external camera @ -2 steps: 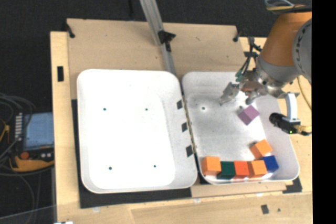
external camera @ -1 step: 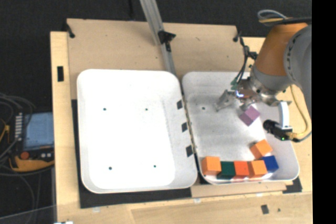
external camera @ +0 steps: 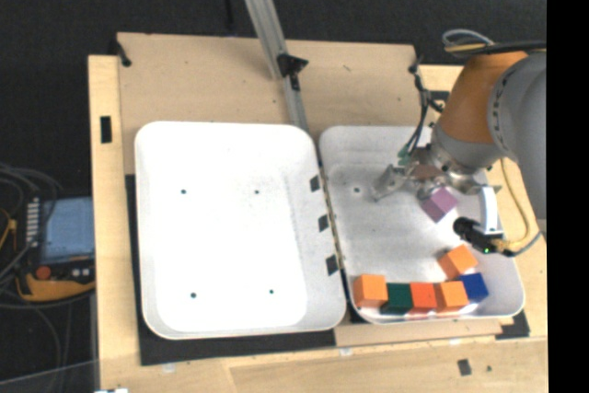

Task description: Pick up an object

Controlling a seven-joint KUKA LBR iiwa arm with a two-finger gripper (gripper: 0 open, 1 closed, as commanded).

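A fixed camera looks down at a slant on a wooden bench holding two shallow white bins side by side. The left bin has a bare floor. The right bin holds small coloured blocks. A row lies along its near edge: an orange block, a dark green block, two more orange ones, and a blue block, with another orange block just above them.

The grey arm with its orange band reaches in from the right, its gripper low over the middle of the right bin. A purple block sits just beside the wrist, touching or very near it. It cannot be told whether the tool is released or clenched, or whether it grips anything.

The blocks look light, rigid and smooth-sided, probably foam or wood. A pinch across two opposite flat faces should hold. The blocks in the row touch each other, leaving little room for entry, so the purple block seems the easier target.
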